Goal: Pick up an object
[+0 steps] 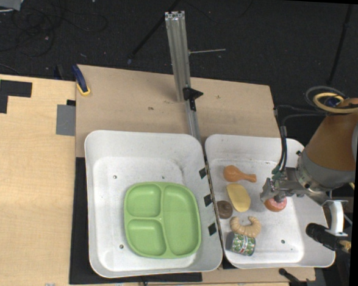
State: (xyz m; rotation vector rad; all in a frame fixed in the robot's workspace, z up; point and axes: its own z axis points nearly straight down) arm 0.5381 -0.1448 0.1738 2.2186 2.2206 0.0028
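The arm [331, 147] enters from the right and positions the gripper [275, 192] low inside the right bin [291, 152], directly over a pink, rounded object [277, 204] near the middle of that bin. The gripper body covers the top of the pink object; whether the fingers are spread or closed, and whether they contact the object, cannot be determined from this angle. The remaining items in the right bin lie to the left of the gripper: an orange drumstick-shaped toy [239, 173] toward the rear, a yellow oval piece [239, 197] just in front of it, a small brown round item [224, 209] beside the bin's left wall, a tan curled shrimp-like piece [246, 225], and a green-labelled can [243, 244] lying on its side at the front. The left bin [104, 158] contains a green plate [161, 219] with three compartments, lying flat near the front. A metal post [178, 53] stands behind the bins.
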